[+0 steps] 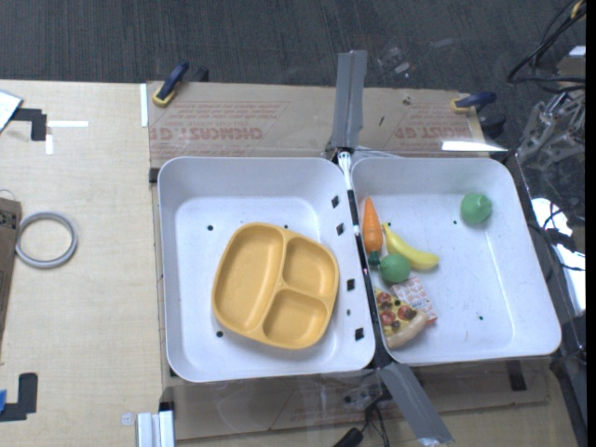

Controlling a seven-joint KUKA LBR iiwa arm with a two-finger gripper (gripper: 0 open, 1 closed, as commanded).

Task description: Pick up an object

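Cardboard [279,119] lies at the top middle, behind the bins, with red letters printed upside down, too faint to read for sure. Blue clips [170,82] hold its top corners. The left bin [177,250] is smooth white plastic with round corners, and it holds a yellow plate [275,287] with three dips. The right bin [521,277] holds the toys to pick. An orange carrot [372,224] lies along its left wall. A bent yellow banana [412,250] lies just beside the carrot. A round green fruit [395,268] touches the banana from below. A flat pizza slice [405,313] with dots on it sits lower, near the left wall. A green ball [476,209] sits alone in the upper right. A grey tape ring [45,239] lies on the wood at the far left. I cannot tell if the pincer is wide or narrow.
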